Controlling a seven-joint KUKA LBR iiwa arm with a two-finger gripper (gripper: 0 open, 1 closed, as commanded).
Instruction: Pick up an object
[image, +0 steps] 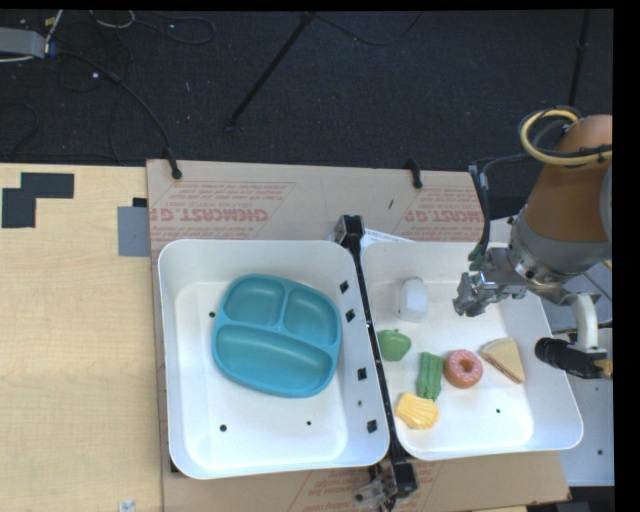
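The right bin (540, 425) holds several toy foods: a white rounded piece (413, 297), a green pepper (394, 345), a green pod (430, 375), a pink donut (463, 368), a tan sandwich wedge (503, 358) and a yellow corn piece (417, 411). My gripper (478, 295) hangs over the upper middle of this bin, to the right of the white piece and above the donut. I see nothing in it.
A teal divided plate (278, 335) lies in the left bin (190, 400). A black divider (362, 340) runs between the bins. The arm's grey body (560, 215) covers the right bin's far right corner. Cardboard lies under both bins.
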